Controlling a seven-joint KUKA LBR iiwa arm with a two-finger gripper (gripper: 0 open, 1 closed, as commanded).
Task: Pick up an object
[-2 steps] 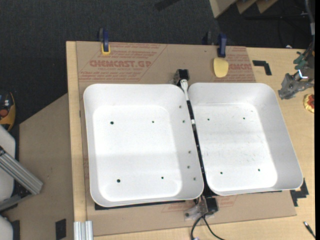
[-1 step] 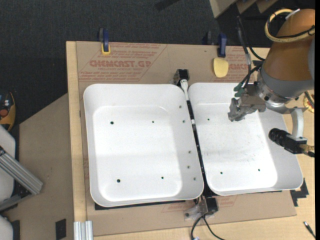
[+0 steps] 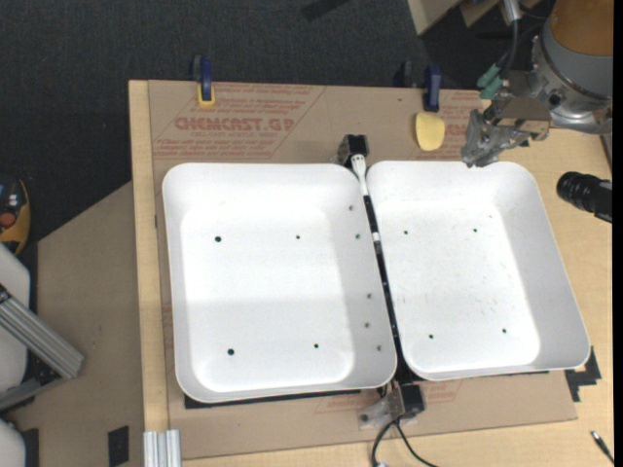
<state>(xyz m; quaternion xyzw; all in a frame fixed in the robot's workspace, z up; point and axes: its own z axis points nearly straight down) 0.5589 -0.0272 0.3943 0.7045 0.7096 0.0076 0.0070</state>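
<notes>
Hovering: tool (image 3: pixel 479 154) is hanging over right bin (image 3: pixel 526 261) far rim, grip state unclear
Object: small rounded pale-yellow piece (image 3: pixel 429 130) is lying on brown table (image 3: pixel 146 212), just left of tool

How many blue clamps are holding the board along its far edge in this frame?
2. One blue clamp sits near the board's far left corner; the other blue clamp sits further right, just above the yellow object.

A brown board (image 3: pixel 243 125) tops the bench over dark carpet (image 3: pixel 88 37), with blue clamps (image 3: pixel 202 69) at its far edge.
</notes>
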